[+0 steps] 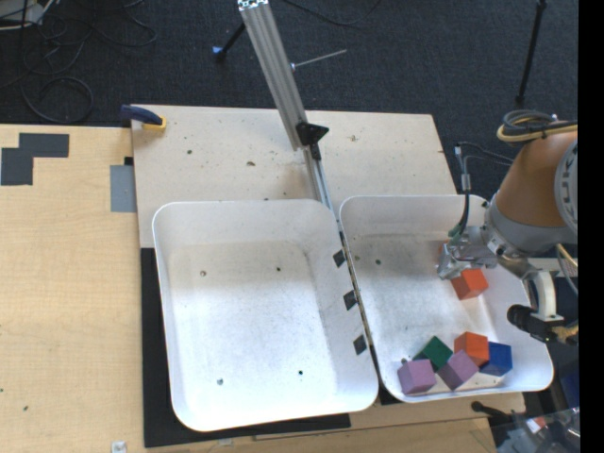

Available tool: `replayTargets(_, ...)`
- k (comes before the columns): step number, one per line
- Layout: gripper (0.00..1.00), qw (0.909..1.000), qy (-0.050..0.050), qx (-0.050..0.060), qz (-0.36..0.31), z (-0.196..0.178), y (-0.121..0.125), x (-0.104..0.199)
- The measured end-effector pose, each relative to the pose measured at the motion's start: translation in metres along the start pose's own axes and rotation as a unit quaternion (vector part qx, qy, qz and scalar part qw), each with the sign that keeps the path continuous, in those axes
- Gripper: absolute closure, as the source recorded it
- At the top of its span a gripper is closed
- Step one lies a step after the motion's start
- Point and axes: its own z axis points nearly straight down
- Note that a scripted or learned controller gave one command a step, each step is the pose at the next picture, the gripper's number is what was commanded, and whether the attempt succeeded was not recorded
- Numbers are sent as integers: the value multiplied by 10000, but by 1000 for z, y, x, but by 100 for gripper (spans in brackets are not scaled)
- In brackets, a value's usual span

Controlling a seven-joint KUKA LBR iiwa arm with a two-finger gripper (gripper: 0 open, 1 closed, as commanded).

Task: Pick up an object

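Nearest the camera, along the bottom wall of the right white plastic bin (396,229), sits a little bunch of small blocks. There are 2 purple blocks, one on the left (415,376) and one just beside it (457,368). Behind them are a dark green block (436,352), an orange block (473,346) and a blue block (497,358). They are packed close, some touching, most likely because that corner is the low end where loose things slide to.

A bit farther back, well apart from that bunch, a second orange-red block (470,282) hangs tilted at the tip of the silver two-finger gripper (460,266). The fingers look closed on its top, so the tool seems to be gripping this block (the pinch is small and hard to see well). It looks raised a little off the bin floor, though I cannot be sure. This is the thing to pick up, so I think the job is close to done if the grip does not slip.

The grey arm with the orange band (533,182) reaches in from the right.

The left white plastic bin (175,253) lies beside the first, and a slanted metal bar (278,69) stands farthest away.
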Motion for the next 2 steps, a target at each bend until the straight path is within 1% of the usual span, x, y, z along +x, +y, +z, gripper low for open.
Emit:
replayTargets(1, 100, 9999, 55, 119, -50, -43, 2, 3)
replayTargets(2, 100, 9999, 50, 107, -53, -96, 4, 1)
